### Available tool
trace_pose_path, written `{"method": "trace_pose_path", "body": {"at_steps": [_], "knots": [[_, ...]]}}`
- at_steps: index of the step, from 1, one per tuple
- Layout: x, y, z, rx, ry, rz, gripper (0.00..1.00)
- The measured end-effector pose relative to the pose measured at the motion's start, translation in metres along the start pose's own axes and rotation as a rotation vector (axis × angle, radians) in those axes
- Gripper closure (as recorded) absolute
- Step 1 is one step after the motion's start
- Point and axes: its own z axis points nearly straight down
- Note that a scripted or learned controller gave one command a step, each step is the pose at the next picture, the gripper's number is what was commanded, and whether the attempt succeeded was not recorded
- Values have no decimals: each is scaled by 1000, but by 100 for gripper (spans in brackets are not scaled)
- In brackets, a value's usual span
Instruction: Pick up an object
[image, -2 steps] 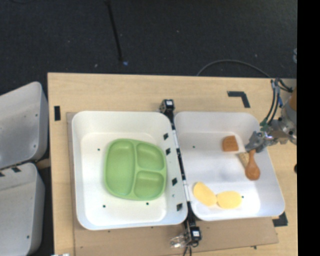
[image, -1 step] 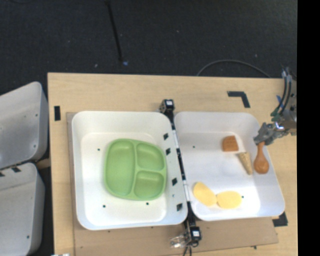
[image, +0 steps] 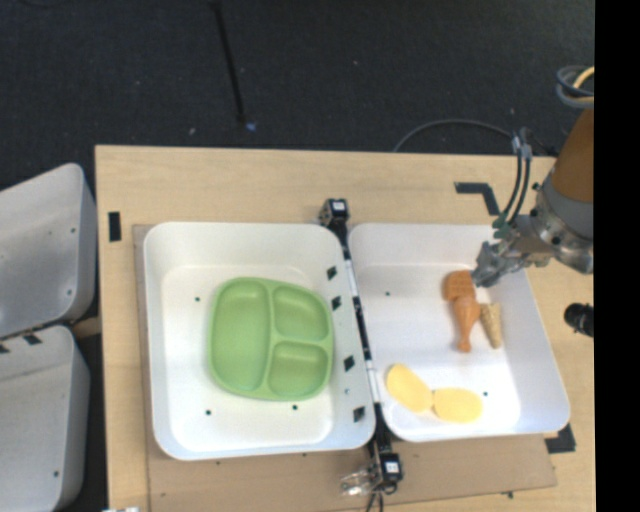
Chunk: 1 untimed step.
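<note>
A: Nearest edge: wooden bench (image: 250, 185), plywood look, dark carpet behind. 2 shallow white bins on it, glossy plastic, rounded corners.

B: Contents?

A: Left bin (image: 160, 400): green divided plate (image: 270, 338), 3 compartments, smooth. Right bin (image: 530, 400): 2 flat yellow ovals (image: 432, 396) overlapping near the front, orange drumstick-shaped toy (image: 462, 304), small tan stick (image: 491, 325) just beside it.

B: Gripper?

A: Gripper (image: 490, 268) sits low at the drumstick's thick end, touching or nearly. Opening: cannot tell. Nothing visibly held.

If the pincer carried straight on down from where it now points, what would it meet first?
Most likely the thick upper end of the orange drumstick toy, just beside the pincer in the right bin; depth is hard to judge.
</note>
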Motion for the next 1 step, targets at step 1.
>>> {"method": "trace_pose_path", "body": {"at_steps": [1], "knots": [[54, 10, -6, -1, 0, 0, 100]]}}
